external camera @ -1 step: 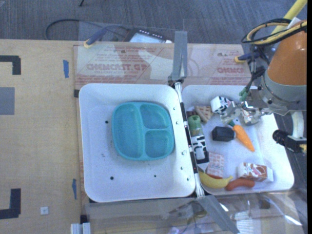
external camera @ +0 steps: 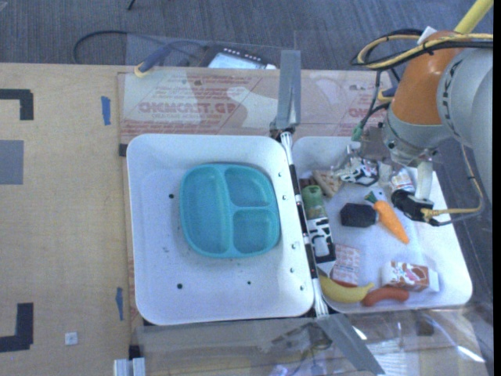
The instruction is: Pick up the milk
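Two shallow white bins sit side by side on the worktop (external camera: 55, 233); the left bin (external camera: 149, 280) carries a teal divided plate (external camera: 231, 210) at the frame's centre. The right bin (external camera: 450, 276) is crowded: the milk (external camera: 409, 276), a small white and red carton, lies on its side at lower right, just above a red sausage (external camera: 385, 295) and beside a banana (external camera: 344, 290). An orange carrot (external camera: 390, 220) and a black block (external camera: 359, 215) lie higher up. The end effector (external camera: 403, 175) hangs over that bin's upper part, well apart from the milk; whether it is clenched or released I cannot tell. Blue tape marks (external camera: 106, 110) dot the wooden top, with grey carpet (external camera: 235, 6) beyond.
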